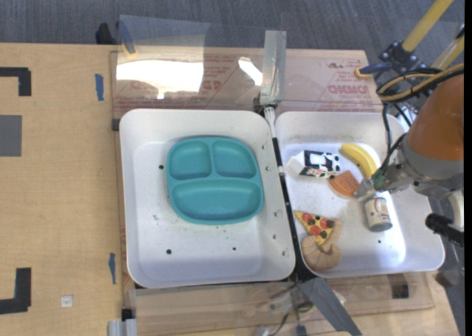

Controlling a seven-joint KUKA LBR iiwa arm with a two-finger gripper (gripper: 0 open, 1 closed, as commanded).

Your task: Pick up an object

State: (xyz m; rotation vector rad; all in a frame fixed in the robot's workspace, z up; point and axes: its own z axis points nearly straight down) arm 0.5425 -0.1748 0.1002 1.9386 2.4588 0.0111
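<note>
The right bin (413,253) holds a yellow banana (360,157), a white and black carton (317,163), an orange flat piece (344,183), a small tin can (377,212), a pizza slice (317,225) and a tan round cookie (322,255). My gripper (369,186) hangs low over the bin, between the orange piece and the can, just below the banana. Its tip sits close to the orange piece's right edge. The grey arm with its orange band (441,124) reaches in from the right.
The left bin (140,202) bears a teal divided plate (214,179). A clear plastic wall (221,77) stands behind both bins. Yellow and black cables (402,77) hang at the back right. A metal divider (279,180) separates the bins.
</note>
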